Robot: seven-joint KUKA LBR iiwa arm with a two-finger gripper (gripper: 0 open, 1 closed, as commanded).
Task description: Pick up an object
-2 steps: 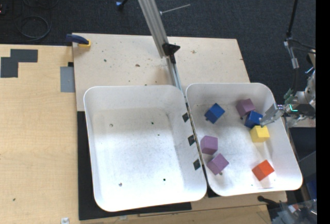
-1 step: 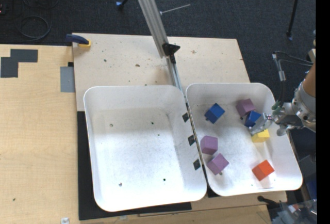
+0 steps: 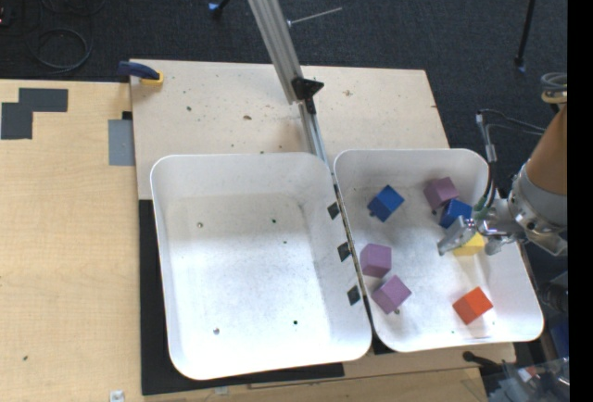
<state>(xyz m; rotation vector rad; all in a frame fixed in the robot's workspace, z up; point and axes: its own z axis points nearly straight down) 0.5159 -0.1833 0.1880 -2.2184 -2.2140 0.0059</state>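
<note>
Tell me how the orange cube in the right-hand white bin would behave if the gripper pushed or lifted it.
The orange cube looks rigid with flat faces, so it would likely slide, not roll, on the smooth floor of the right-hand white bin. It seems small, so probably light. Standing apart from the other blocks, it should move without nudging them.

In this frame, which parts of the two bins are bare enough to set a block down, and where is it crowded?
The left bin offers bare floor wall to wall. In the right bin, it's crowded around the gripper, yellow block and blue block; a bare patch lies between the purple blocks and orange block.
</note>
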